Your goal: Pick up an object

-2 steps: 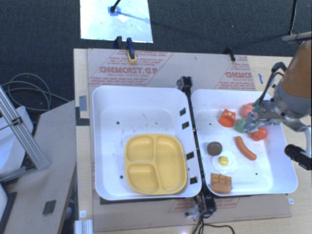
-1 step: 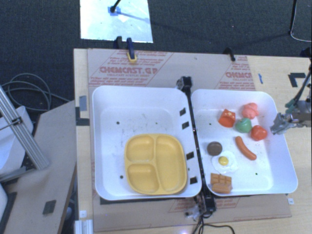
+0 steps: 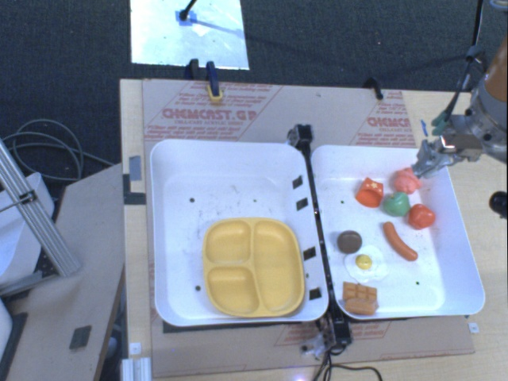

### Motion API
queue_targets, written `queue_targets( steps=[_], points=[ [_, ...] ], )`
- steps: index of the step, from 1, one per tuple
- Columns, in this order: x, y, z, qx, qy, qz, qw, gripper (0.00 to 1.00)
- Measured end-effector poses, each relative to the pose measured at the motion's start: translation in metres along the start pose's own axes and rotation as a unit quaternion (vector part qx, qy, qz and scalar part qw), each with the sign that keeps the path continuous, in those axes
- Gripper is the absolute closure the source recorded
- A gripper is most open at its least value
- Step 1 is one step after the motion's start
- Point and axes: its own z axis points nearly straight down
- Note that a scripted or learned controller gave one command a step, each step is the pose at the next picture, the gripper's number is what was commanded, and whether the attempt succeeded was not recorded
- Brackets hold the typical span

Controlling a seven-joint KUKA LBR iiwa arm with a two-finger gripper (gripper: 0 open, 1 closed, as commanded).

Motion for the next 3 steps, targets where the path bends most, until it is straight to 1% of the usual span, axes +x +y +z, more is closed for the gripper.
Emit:
queue_targets(
  steps=[1, 2, 3],
  points=[
    [-0.062, -0.051, -0.077, -0.001, -0.002, 0.008, 1.0000, 1.00],
    [-0.085, -0.061, -0.178, -0.003, -0.003, 0.006, 1.0000, 1.00],
    [-0.083, -0.060, -0.172, 0.002, -0.001, 0.004, 1.0000, 0.00]
  ],
)
